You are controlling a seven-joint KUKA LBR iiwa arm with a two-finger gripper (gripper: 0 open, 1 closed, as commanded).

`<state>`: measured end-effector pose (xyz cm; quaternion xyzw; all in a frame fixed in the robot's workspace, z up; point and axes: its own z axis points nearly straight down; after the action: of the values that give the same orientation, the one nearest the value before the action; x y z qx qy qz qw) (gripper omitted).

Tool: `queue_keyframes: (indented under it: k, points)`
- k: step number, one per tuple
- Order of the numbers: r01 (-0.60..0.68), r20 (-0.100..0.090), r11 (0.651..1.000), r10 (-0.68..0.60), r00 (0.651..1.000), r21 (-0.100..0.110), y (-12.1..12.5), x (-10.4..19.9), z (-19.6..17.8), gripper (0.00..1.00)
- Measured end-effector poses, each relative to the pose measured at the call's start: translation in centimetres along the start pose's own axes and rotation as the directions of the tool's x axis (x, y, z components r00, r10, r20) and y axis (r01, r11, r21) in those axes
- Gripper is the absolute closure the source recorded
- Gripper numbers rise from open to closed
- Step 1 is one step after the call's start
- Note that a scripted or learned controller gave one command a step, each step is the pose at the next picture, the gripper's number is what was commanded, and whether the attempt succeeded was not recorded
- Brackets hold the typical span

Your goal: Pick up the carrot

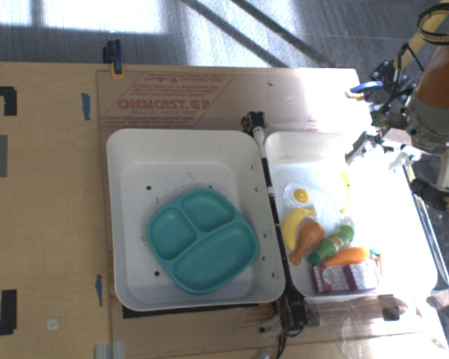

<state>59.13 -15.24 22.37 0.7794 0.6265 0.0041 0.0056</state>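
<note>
The orange carrot (347,257) lies in the right bin (404,223) near its front, with its green end pointing left. It touches a green vegetable (334,243) behind it and a red-and-purple box (346,277) in front. My gripper (376,154) hangs over the far right part of the same bin, well behind the carrot and off to its right. Its fingers are spread apart and nothing is between them.
Beside the carrot lie a brown chicken drumstick (307,240), a yellow banana (292,224) and a fried egg (300,196). The left bin (127,200) holds a teal divided plate (202,239). A black divider (266,178) runs between the bins.
</note>
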Motion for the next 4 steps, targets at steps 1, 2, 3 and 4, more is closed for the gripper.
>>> queue_keyframes:
  k: [1,2,3,4]
  points:
    - [-0.024,-0.001,1.0,0.024,1.0,0.014,-7.8,2.4,9.5,0.0]
    - [0.015,0.002,1.0,-0.015,1.0,0.018,-10.2,-4.6,13.1,0.0]
    - [0.0,-0.004,1.0,0.0,1.0,0.009,-9.6,4.6,9.2,0.0]
    - [0.451,-0.01,0.893,-0.45,0.893,0.014,-11.7,0.4,10.5,0.0]
